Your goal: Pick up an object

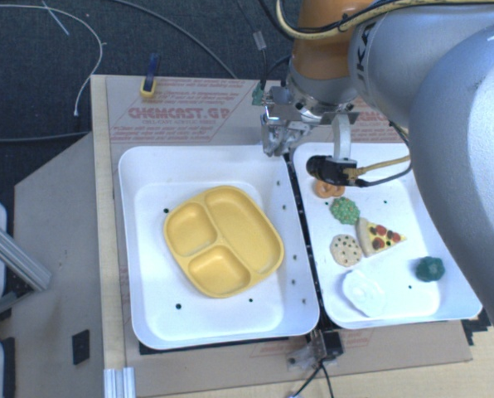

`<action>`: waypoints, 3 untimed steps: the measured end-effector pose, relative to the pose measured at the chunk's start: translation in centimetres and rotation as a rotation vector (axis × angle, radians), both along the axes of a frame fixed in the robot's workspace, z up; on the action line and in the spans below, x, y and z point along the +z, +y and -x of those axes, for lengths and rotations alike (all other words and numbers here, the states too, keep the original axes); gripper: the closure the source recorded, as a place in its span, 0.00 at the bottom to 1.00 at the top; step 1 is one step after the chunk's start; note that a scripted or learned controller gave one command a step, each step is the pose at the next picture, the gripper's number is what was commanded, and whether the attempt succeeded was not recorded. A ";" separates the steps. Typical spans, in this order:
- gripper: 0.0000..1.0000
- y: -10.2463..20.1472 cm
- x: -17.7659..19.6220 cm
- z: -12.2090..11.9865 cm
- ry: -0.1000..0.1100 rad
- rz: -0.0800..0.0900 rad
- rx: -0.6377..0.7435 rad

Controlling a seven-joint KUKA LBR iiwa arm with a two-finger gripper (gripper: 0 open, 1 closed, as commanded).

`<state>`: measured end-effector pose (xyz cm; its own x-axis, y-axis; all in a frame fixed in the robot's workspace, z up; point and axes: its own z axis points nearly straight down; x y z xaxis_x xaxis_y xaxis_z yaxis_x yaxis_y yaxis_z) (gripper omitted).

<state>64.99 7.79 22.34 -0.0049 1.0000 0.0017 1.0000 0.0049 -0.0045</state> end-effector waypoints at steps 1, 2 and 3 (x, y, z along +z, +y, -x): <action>1.00 1.4 1.0 0.1 -0.006 0.000 -0.002; 1.00 0.7 0.2 1.4 0.000 0.002 -0.006; 0.00 0.7 0.2 1.4 -0.002 0.002 -0.005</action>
